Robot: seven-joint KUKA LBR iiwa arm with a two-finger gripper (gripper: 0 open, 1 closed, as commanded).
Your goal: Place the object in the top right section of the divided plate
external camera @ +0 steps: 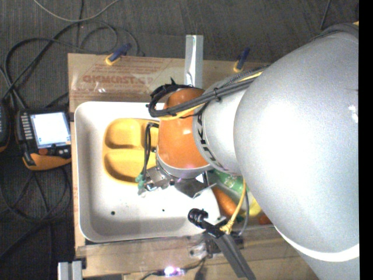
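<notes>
A yellow divided plate [123,149] lies in the left white bin [93,209], toward its far side, and the arm covers the plate's right part. The arm's orange band [178,142] hangs over the plate's right edge. Below it my gripper [150,182] points down at the plate's near right corner, mostly hidden by the wrist. No object is visible in it from here. An orange carrot-like piece [224,203] and a green item [230,182] peek out from under the arm on the right bin's side.
The big grey arm body [297,156] hides nearly all of the right bin. A black cable [160,92] loops above the wrist. A small screen device [46,130] sits off the bench to the left. The left bin's near floor is bare white.
</notes>
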